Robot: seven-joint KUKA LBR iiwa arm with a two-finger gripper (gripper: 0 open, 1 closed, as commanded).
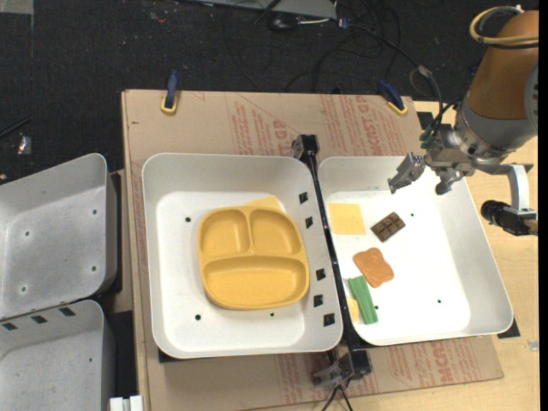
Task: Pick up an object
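- Where the right bin (479,255) holds the loose pieces, four small things lie toward its left half: a pale yellow square (347,218) nearest the divider, a brown chocolate-like block (388,226) just right of it, an orange slab (373,267) below them, and a green stick (362,300) lowest, its top end close to the orange slab
- Above the far edge of that bin the claw (425,176) hangs with its two fingers spread apart and nothing between them; it is apart from every piece, the brown block being the nearest
- Behind it rises the grey arm (501,84) with its orange band, coming in from the right
- Left bin (163,229): a yellow compartment tray (253,258) lies flat in the middle
- Under both bins a cardboard sheet (257,114) covers the bench; its red printing reads mirrored and cannot be made out; two blue-and-yellow clamps (170,92) grip its far edge
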